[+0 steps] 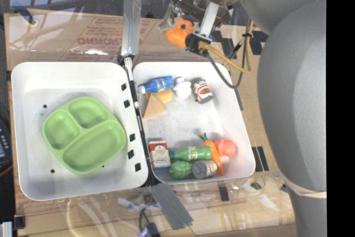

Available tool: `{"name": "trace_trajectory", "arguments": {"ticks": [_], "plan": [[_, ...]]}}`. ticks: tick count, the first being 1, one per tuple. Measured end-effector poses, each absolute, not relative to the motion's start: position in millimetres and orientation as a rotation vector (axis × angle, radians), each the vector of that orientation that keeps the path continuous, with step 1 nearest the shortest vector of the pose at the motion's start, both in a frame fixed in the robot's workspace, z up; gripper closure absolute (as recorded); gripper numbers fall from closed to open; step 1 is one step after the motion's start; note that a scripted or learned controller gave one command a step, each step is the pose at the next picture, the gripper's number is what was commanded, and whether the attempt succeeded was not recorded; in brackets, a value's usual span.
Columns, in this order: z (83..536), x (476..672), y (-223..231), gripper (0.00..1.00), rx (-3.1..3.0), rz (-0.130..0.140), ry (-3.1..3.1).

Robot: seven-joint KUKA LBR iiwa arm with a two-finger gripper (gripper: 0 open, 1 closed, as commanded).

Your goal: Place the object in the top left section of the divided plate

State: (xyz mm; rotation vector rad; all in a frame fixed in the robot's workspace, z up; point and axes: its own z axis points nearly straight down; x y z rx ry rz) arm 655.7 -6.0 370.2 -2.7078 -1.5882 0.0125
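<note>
A light green divided plate point(83, 135) lies in the left bin point(28, 86), with two small sections on its far side and one large section nearer me. My gripper point(178, 29) hangs high over the back rim of the right bin point(239, 119), well to the right of the plate. An orange toy fruit point(176, 36) with a bit of green on top sits between its fingers, lifted off the bin floor. The grey arm covers the upper right of the view.
On the right bin's floor lie a blue bottle point(158, 84), a white piece point(182, 89), a small can point(203, 91), a tan wedge point(154, 104), a red box point(159, 154), a green bottle point(191, 153), a carrot point(215, 157) and a peach-coloured fruit point(227, 147). A metal divider point(131, 25) separates the bins.
</note>
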Motion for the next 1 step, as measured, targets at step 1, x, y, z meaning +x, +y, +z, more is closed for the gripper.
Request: {"name": "trace_trajectory", "arguments": {"ticks": [1], "plan": [[379.0, 657.3, 21.6, 1.0, -2.864, 0.014, -1.288]]}}
